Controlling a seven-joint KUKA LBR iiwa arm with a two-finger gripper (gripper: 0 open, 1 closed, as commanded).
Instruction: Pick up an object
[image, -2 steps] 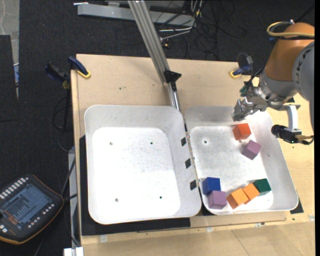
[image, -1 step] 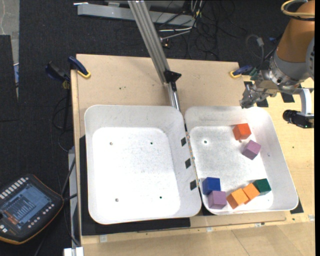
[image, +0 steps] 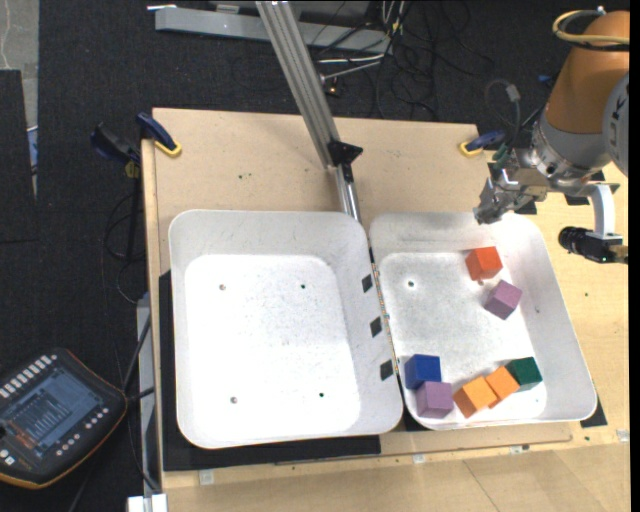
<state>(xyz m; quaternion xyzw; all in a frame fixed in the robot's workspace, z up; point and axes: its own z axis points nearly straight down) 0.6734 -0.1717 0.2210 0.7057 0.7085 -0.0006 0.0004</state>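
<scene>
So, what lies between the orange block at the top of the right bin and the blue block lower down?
In the camera view, only bare white bin floor lies between the orange block and the blue block; the purple block sits off to the side.

You look down at a slant from one fixed camera high above the bench (image: 420, 150). Both white bins (image: 200, 240) fit in view, and the arm (image: 585, 90) enters at two o'clock.

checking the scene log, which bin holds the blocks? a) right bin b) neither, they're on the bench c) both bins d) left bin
a: every block, such as the blue block and the green block, lies in the right bin.
</scene>
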